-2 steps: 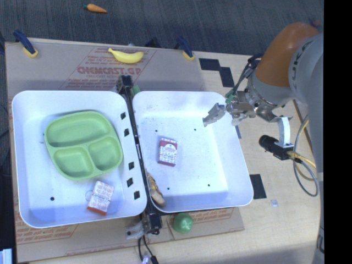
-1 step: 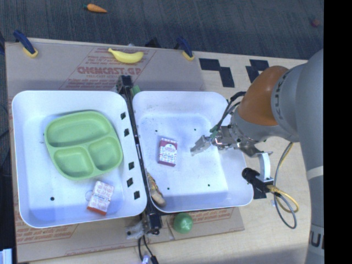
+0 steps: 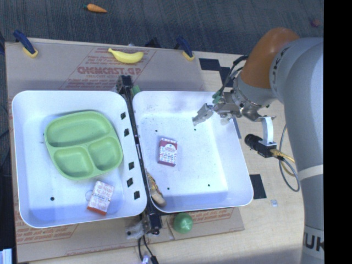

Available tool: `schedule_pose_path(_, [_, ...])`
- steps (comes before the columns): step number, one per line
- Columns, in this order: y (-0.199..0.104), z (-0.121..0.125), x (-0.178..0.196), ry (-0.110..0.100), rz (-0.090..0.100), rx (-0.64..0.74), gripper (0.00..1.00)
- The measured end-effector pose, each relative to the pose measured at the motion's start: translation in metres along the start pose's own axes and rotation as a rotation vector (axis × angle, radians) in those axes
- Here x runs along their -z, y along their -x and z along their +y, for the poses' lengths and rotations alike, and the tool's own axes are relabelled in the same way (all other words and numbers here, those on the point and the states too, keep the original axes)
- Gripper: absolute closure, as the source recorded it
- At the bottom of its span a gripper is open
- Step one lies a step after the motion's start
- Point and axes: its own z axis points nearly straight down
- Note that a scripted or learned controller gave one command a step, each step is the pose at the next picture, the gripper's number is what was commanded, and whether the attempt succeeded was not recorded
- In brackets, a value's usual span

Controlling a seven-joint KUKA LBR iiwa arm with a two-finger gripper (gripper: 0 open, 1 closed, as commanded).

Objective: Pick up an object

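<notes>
Red-and-white packet (image 3: 167,151) lies flat mid right bin (image 3: 220,172), your gripper (image 3: 202,114) hovers well up-right, jaws I cannot tell, and a flat packet could slip the pinch.

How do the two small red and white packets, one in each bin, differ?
The packet in the right bin lies alone near the bin's middle, nearly upright in the view. The packet in the left bin lies tilted near the front edge, just below the green divided plate, and looks paler and more orange. Both are small, flat, rectangular packets lying untouched.
</notes>
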Motion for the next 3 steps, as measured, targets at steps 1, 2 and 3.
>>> schedule_pose_path(1, [0.000,0.002,0.066,0.001,-0.001,0.001,0.00])
schedule_pose_path(2, [-0.063,0.001,-0.070,-0.002,-0.001,0.003,0.00])
schedule_pose_path(3, [-0.009,0.034,-0.069,-0.002,0.000,-0.001,0.00])
